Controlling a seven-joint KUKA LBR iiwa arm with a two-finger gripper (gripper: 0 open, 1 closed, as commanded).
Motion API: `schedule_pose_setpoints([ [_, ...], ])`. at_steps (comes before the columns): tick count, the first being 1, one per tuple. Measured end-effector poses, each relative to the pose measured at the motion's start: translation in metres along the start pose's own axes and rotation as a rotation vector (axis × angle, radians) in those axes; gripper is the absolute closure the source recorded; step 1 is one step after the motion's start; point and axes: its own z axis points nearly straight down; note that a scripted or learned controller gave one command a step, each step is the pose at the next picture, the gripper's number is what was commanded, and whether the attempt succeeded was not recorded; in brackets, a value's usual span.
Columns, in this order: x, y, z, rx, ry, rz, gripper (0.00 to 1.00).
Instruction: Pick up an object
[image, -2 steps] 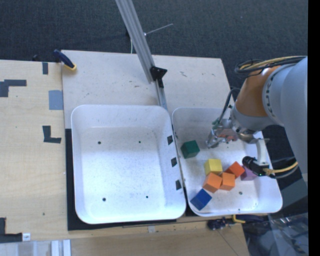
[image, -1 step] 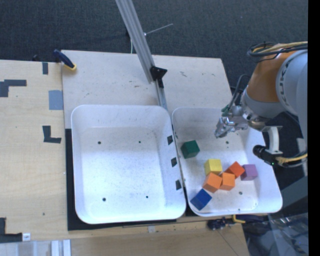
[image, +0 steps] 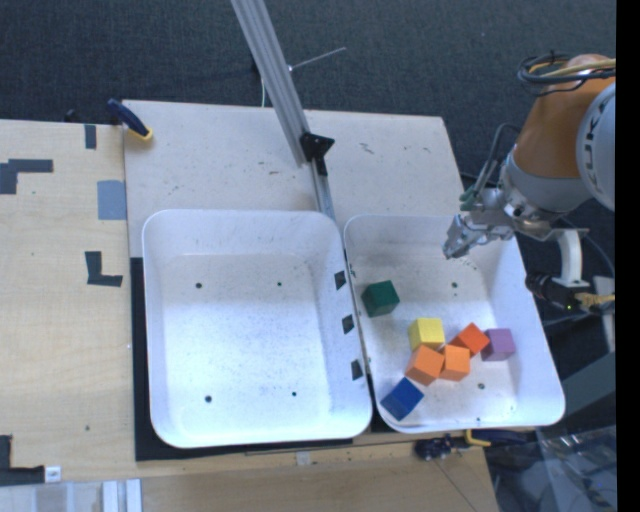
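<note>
The right white bin holds several small blocks. A green cube lies toward its left side. Lower down sit a yellow cube, orange cubes, a purple block and a blue cube. My gripper hangs over the bin's upper right part, above and to the right of the green cube, well apart from every block. Nothing shows between its fingertips.
The left white bin stands beside the right one. A slanted metal bar runs down to the gap between the bins. A blue and yellow tool lies at the bench's far left.
</note>
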Motion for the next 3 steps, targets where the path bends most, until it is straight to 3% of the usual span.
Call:
schedule_pose_setpoints([
  [3, 0.150, -0.045, -0.022, 0.007, 0.004, -0.005, 1.00],
])
